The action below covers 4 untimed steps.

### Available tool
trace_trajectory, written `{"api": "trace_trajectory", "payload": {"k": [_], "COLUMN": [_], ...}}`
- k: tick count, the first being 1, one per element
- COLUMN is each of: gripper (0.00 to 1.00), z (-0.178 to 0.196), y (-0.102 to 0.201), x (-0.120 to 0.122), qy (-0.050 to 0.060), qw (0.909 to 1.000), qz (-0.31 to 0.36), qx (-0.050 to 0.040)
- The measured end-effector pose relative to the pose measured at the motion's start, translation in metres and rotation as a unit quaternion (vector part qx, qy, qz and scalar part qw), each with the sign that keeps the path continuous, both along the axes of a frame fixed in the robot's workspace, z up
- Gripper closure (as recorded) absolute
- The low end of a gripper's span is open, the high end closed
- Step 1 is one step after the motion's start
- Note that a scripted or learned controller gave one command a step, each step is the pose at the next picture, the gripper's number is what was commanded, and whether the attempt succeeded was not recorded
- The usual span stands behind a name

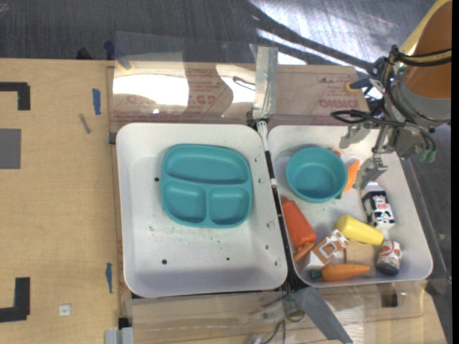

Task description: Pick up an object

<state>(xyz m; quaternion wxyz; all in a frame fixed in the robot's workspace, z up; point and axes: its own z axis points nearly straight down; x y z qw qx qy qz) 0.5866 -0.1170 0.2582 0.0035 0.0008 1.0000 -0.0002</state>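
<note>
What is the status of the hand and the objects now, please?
Hand over right bin, holding nothing visible. Small cow-pattern carton just below it. Teal bowl close on its left.

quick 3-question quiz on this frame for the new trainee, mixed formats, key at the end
1. True or false: the teal divided plate lies in the same bin as the teal bowl.
2. Multiple choice: which item lies nearest the front wall of the right bin? A) the carrot B) the teal bowl C) the yellow banana-like piece
3. Fill in: the tool hangs above the ____ bin, near its far right corner.

Key
1. False. The plate sits alone in the left bin; the bowl is in the right one.
2. A.
3. Right. It is above a small black-and-white carton; nothing shows between its fingers.
</note>
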Motion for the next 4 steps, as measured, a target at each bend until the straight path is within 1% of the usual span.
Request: {"api": "trace_trajectory", "payload": {"k": [1, 2, 3, 4], "gripper": [0.00, 0.00, 0.00, 0.00], "z": [-0.156, -0.166, -0.166, -0.157], "y": [-0.011, 0.024, 0.015, -0.003], "x": [-0.005, -0.010, -0.027, -0.074], "qy": [-0.006, -0.006, -0.007, -0.034], "qw": [0.9972, 0.9938, 0.9976, 0.9985], "qz": [0.075, 0.111, 0.069, 0.043], "qx": [-0.0012, -0.0017, -0.0006, -0.0069]}}
